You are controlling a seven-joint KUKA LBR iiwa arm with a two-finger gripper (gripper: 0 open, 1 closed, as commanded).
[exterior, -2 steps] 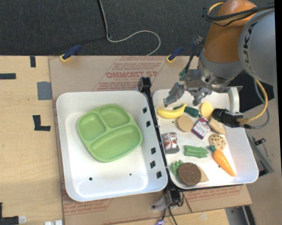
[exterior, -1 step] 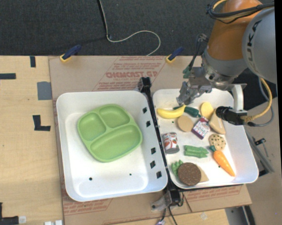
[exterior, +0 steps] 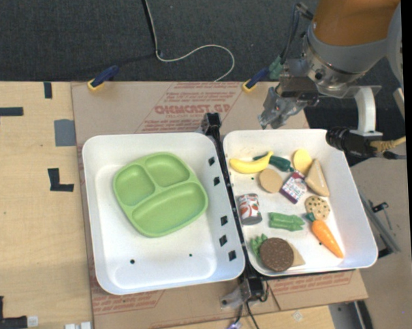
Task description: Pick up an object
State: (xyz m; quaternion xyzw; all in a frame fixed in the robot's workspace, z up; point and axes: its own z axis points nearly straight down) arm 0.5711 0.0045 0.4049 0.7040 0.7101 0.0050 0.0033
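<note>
The right bin (exterior: 353,188) holds several toy foods: a yellow banana (exterior: 250,164), a lemon (exterior: 301,160), a purple packet (exterior: 292,187), a red-and-white can (exterior: 249,208), a green pea pod (exterior: 285,222), a carrot (exterior: 326,237), a cookie (exterior: 317,207), a tan wedge (exterior: 318,179) and a dark burger patty (exterior: 276,254). My gripper (exterior: 277,115) hangs above the far edge of the right bin, behind the banana, apart from every item. Nothing shows between its fingers.
The left bin (exterior: 103,219) holds a green three-compartment plate (exterior: 161,193). A black divider (exterior: 224,194) runs between the bins. Yellow-and-blue clamps (exterior: 102,78) (exterior: 255,78) and a white cable (exterior: 187,55) lie at the back of the cardboard sheet.
</note>
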